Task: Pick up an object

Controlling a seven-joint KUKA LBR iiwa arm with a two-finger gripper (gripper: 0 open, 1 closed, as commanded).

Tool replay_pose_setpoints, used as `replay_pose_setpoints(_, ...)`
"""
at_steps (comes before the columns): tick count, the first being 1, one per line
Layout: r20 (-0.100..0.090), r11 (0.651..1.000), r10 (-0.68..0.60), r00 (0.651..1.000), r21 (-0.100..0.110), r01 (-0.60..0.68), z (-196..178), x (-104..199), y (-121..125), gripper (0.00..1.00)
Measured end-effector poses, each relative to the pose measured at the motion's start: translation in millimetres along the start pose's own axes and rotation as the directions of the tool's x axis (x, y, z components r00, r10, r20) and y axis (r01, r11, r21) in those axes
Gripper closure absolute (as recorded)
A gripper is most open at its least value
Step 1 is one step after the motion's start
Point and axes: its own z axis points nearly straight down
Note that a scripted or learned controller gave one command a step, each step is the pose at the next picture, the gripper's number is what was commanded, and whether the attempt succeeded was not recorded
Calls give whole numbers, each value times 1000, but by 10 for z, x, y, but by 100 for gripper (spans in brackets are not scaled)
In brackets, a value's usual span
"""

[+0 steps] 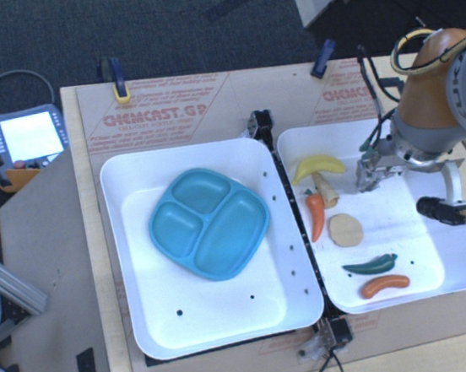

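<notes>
The right bin [448,267] holds a yellow banana [317,165], an orange carrot [315,216], a tan round cookie [345,230], a small beige piece [327,190], a dark green pepper [371,266] and an orange sausage [385,286]. My gripper [371,173] hangs low over the bin's upper middle, just right of the banana and the beige piece. Nothing shows between its fingers. The grey arm with its orange band [437,52] reaches in from the right.
The left bin [148,320] carries a blue divided plate [210,223]. A black clamp [260,123] sits at the top between the bins. A tablet [30,135] lies off the bench at the left. Cables hang beside the arm.
</notes>
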Motion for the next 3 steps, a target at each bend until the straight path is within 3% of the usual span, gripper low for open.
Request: replay_pose_setpoints(3,4,1000,-2,1000,-11,2,-1751,-192,123,100)
